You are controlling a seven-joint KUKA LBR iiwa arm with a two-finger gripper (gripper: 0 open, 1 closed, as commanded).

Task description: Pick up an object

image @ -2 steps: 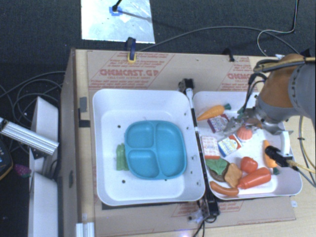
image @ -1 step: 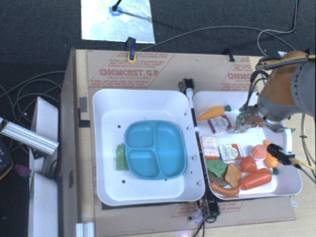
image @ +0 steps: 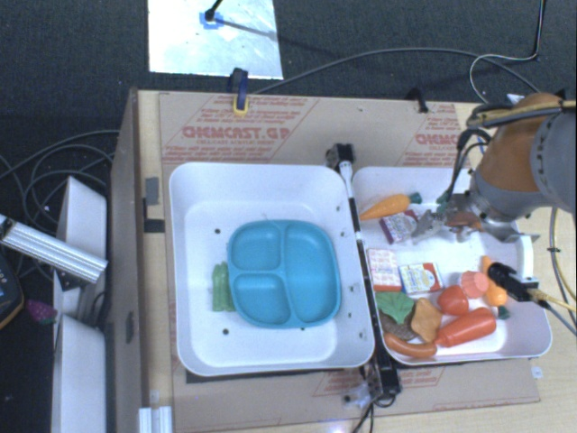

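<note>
Toy sausage (image: 410, 348) lies along the right bin's (image: 541, 332) front edge; gripper (image: 431, 224) hovers behind it over a small packet (image: 397, 228), grip impossible to tell.

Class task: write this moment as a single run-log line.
arm: over right bin | gripper: above toy food near carrot | left bin: blue plate | pick: not seen

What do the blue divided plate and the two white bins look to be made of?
Blue divided plate: likely moulded plastic, semi-matte; uniform colour, rounded compartment ridges, soft highlights. Left white bin and right white bin: probably thin plastic, smooth and slightly glossy; rounded corners, even white walls.
</note>
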